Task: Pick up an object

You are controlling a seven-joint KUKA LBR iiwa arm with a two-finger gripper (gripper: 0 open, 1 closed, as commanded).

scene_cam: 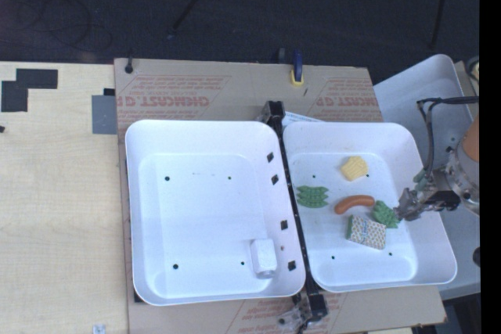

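Note:
The right bin holds a yellow corn-like piece, a green pea pod, an orange sausage, a small green leafy piece and a speckled square sponge. My gripper hangs at the bin's right side, just right of the green leafy piece and close to it. Its fingertips are dark and small against the bin wall. A white block lies in the left bin near its front right corner.
A black divider with clips runs between the two bins. Brown cardboard lies under both bins. A blue-and-yellow clamp stands at the cardboard's far edge. A grey sloped surface rises at the right.

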